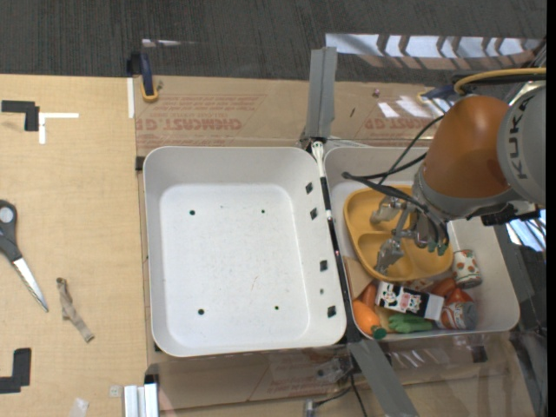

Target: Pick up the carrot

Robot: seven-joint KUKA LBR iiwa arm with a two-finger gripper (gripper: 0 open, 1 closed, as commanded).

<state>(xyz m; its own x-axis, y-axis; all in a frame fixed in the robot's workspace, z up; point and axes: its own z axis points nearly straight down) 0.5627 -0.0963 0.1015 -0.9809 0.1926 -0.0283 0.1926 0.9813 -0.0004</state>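
The carrot [368, 318] lies in the front left corner of the right bin [508, 318], its orange body against the bin wall and a green top pointing right. My gripper [388, 230] hangs over a yellow bowl [365, 220] in the middle of that bin, behind the carrot and well apart from it. Its two fingers [387, 254] stand apart, open, with nothing between them. The grey arm and its orange band cover the bin's back right part.
A black-and-white carton [404, 301] lies just behind the carrot. A red item [456, 309] and a small printed can [466, 268] sit to the right. The left bin [234, 246] is beside it. Scissors [17, 259] lie on the bench far left.
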